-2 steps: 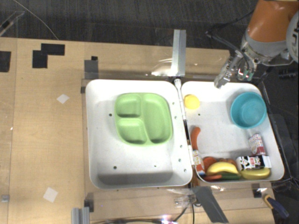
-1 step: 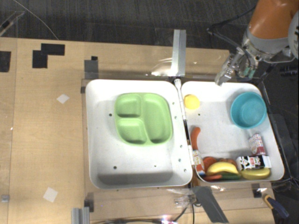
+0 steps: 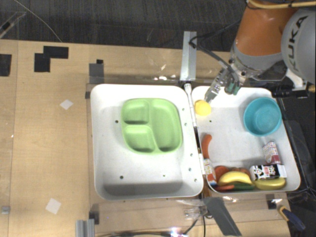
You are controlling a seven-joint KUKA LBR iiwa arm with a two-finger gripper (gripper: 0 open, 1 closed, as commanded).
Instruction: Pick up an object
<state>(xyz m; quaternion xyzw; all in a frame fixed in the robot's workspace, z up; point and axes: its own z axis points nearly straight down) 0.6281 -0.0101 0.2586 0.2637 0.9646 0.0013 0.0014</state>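
- Over the right bin [image 3: 296, 179], the gripper [image 3: 215, 94] hung just above a yellow ball [image 3: 202, 107]; whether it was open or closed, I could not tell.
- Approach step, apparently; next, descend squarely onto the ball.

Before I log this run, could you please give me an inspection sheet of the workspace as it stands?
Surface: wooden bench bearing the left bin and the right bin, side by side.
Job's things: right bin holds a yellow ball, blue bowl, red sausage-shaped toy, banana, small can and cow-print carton.
Clutter: green divided plate in the left bin.
Grippers: gripper above the right bin's far left corner, just above the yellow ball; nothing seen between them.
Cables: black cable running to the wrist.
Surroundings: dark carpet beyond the bench; black tape marks on the wood.
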